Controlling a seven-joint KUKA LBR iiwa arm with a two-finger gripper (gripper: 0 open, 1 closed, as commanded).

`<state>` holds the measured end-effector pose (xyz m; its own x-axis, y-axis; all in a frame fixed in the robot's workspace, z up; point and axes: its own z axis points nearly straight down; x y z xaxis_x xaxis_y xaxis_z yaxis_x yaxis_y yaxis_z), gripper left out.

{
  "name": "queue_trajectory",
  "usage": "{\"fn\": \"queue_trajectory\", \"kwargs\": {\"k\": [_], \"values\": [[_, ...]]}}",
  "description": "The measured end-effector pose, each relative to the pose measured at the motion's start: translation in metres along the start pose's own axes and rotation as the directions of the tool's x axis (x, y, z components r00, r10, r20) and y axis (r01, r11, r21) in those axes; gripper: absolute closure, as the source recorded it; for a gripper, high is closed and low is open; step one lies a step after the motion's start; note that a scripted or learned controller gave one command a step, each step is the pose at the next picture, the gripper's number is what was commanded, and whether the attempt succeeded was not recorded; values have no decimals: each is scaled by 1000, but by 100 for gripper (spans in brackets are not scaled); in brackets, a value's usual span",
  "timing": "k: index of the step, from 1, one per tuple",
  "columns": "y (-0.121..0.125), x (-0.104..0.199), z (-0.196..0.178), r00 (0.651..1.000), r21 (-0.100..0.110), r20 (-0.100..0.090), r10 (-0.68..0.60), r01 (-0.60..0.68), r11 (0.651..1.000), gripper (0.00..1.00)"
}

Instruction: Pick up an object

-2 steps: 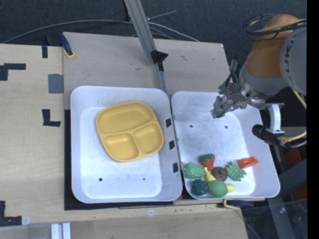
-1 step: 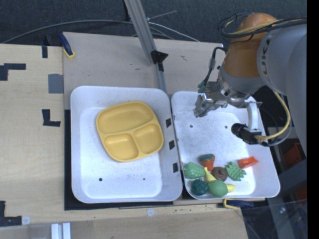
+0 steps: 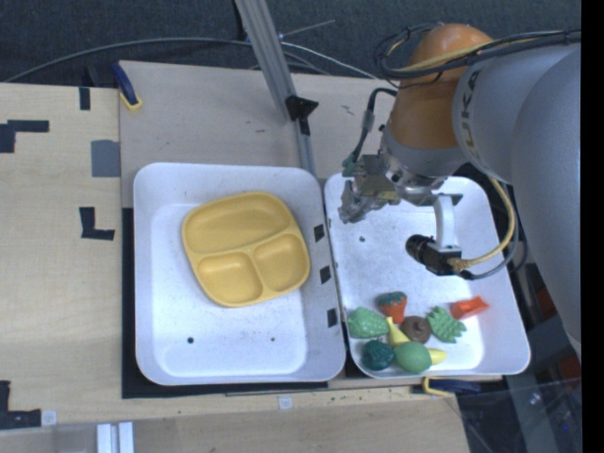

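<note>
We see the grey arm (image 3: pixel 510 92) reaching in from the right, its orange band (image 3: pixel 429 74) sitting above the wrist, and the hand (image 3: pixel 357 206) hanging over the upper left corner of the right bin (image 3: pixel 500 347), close to the wall shared with the left bin (image 3: pixel 146 253). From this slanted view the hand is a dark, blurred cluster, so we cannot tell whether it is wide or narrow; nothing appears to be gripped in it, though we say that with some caution.

The objects to be picked lie well apart from the hand — they are bunched along the near edge of the right bin. There we make out a green leafy toy (image 3: pixel 367 325), an orange-red piece with a green top (image 3: pixel 394 305), a dark brown round piece (image 3: pixel 416 328), a spiky green piece (image 3: pixel 444 325), a small orange-red piece (image 3: pixel 469 306) set slightly to the right, a dark teal lump (image 3: pixel 379 354), a round green fruit (image 3: pixel 412 357) and a yellow piece (image 3: pixel 397 332) partly hidden among them. Several of these touch one another.

The left bin holds a yellow divided plate (image 3: pixel 245 248) with three compartments, lying flat and turned at an angle. Both bins rest side by side on the desk (image 3: pixel 57 177), and a metal pole (image 3: pixel 269 55) rises behind them.
</note>
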<state>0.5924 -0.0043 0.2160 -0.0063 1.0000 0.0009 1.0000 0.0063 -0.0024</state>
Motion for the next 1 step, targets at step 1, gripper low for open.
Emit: {"fn": "queue_trajectory", "kwargs": {"k": [1], "values": [[2, 54, 5, 1000, 0, 0, -1, 1, 1000, 100]]}}
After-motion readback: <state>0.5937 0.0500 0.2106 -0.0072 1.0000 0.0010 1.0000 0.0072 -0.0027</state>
